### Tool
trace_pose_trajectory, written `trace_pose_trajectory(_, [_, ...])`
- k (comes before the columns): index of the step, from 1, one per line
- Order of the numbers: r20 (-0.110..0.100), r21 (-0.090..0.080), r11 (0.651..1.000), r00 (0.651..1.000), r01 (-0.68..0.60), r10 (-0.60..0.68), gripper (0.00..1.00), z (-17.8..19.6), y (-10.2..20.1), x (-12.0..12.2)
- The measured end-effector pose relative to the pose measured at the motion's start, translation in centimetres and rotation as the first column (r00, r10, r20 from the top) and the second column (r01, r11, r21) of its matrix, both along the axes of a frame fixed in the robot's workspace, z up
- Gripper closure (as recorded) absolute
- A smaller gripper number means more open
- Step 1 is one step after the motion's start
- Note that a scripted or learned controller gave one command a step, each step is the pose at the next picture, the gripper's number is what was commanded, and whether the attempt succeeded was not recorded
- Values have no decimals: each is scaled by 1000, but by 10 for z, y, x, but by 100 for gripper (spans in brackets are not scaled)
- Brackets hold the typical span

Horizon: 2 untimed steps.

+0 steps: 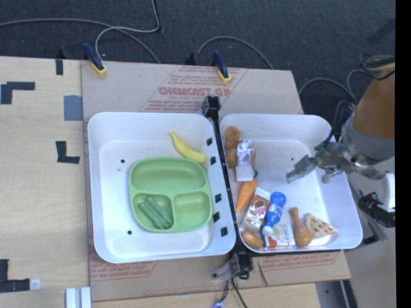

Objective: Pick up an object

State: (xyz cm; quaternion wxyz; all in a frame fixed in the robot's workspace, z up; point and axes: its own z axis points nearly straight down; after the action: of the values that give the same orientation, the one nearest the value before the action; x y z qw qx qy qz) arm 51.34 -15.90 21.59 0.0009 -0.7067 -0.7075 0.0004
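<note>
The gripper (313, 166) was seen over the right bin (282, 124), fingers spread wide and holding nothing. The toys — carrot (244, 195), blue bottle (274, 210), pizza slice (319, 227) — were clustered along that bin's left and near sides, apart from it.

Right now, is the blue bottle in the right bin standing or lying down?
Lying down: the blue bottle rests on its side among the toy food, white cap toward the bin's near edge.

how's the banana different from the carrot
The banana is yellow and curved; the carrot is orange and straight. The banana lies in the left bin, just above the green tray; the carrot lies in the right bin among other items. Both are elongated toy foods.
</note>
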Motion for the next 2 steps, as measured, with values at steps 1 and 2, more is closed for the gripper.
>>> trace_pose_trajectory(1, [-2,1,1000,1000,0,0,0,-121,66,12])
trace_pose_trajectory(2, [1,1,1000,1000,0,0,100,-111,66,13])
